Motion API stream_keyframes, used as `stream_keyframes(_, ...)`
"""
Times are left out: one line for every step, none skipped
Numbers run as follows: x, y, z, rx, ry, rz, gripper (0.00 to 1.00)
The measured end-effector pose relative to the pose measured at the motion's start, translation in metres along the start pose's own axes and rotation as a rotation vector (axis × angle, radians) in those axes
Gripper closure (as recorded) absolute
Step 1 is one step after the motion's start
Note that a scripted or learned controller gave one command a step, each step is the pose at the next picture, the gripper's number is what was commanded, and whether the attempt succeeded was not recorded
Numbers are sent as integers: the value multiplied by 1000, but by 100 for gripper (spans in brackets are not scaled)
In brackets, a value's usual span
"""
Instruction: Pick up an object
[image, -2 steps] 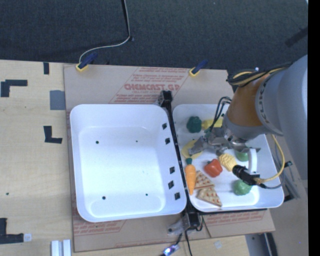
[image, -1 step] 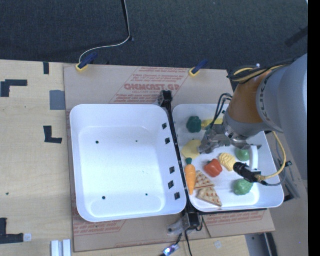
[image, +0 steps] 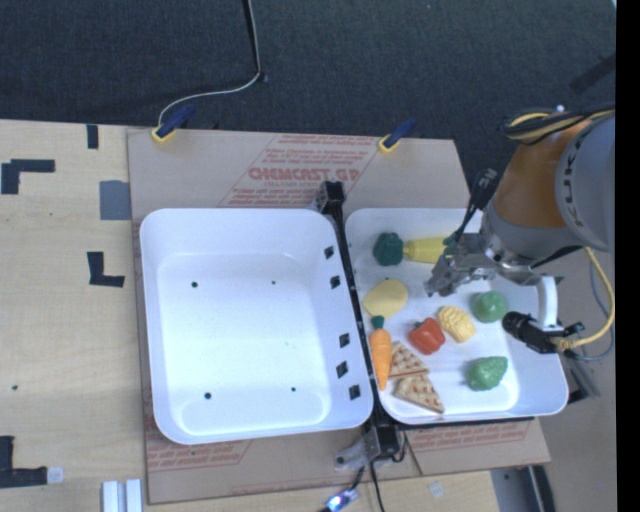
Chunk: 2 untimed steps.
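Gripper (image: 440, 283) hovers in the right bin (image: 530, 405); finger state cannot be determined. Yellow corn (image: 456, 322), just near, appears light, rigid; grasp across its middle.

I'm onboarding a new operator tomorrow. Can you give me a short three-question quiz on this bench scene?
1. True or false: the toy carrot lies in the right bin, close to the divider between the bins.
2. Multiple choice: which item sits nearest the gripper? A) the pizza slice B) the yellow lemon-like piece C) the green piece at the bin's near right corner
3. Fill in: every toy food lies in the ____ bin, as the camera sees it.

Key: 1 true. 2 B. 3 right.
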<state>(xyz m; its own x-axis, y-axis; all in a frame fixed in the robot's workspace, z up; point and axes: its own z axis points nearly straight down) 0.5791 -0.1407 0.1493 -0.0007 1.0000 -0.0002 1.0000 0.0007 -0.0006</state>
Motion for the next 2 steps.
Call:
stream_keyframes(4, -47, 29, 2, 1, 1, 100)
stream_keyframes(45, 58, 65, -8, -1, -6, 100)
